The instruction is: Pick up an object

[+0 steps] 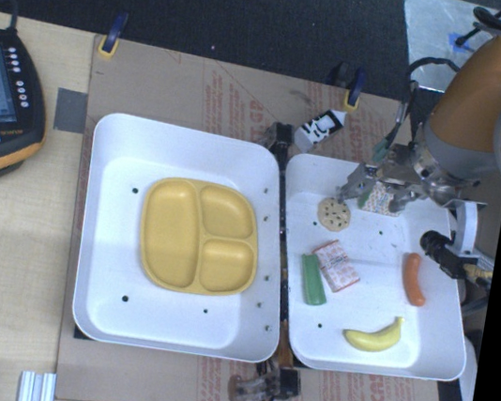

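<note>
Hiding the pincer point(381, 190) tips: speckled object point(379, 198).

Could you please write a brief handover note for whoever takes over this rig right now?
Gripper: low over the far end of the right white bin; finger state unclear, nothing seen held.
In that bin: round speckled cookie, pink-and-white packet, green bar, orange sausage, yellow banana.
Left white bin: yellow divided plate.
Done: no pick yet.
Left: grasp and lift one object.
</note>
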Tool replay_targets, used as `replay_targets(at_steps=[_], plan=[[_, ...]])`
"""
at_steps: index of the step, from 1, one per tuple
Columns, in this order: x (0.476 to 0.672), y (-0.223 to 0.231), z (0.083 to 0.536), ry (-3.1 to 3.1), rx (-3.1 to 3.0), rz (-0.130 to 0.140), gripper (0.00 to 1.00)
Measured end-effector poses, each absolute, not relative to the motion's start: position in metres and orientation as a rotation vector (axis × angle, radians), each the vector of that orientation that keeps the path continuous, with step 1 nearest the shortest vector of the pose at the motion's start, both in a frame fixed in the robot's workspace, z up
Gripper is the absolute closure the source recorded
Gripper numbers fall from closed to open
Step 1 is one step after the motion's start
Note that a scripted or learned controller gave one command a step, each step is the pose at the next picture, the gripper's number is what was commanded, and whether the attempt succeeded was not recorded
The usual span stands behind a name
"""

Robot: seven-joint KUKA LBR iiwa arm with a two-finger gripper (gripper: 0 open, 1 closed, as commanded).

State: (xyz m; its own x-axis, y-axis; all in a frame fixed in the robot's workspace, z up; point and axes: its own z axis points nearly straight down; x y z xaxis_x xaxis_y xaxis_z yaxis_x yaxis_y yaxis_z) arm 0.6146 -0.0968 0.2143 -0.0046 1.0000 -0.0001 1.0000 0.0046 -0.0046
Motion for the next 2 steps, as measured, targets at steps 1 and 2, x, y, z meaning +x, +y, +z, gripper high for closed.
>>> replay_targets(at_steps=[1, 2], plan=[[0.578, -0.115, 0.134, -2.224, -2.213, 0.009, 0.00], [0.625, -0.129, 0.114, -2.225, -2.214, 0.004, 0.00]])
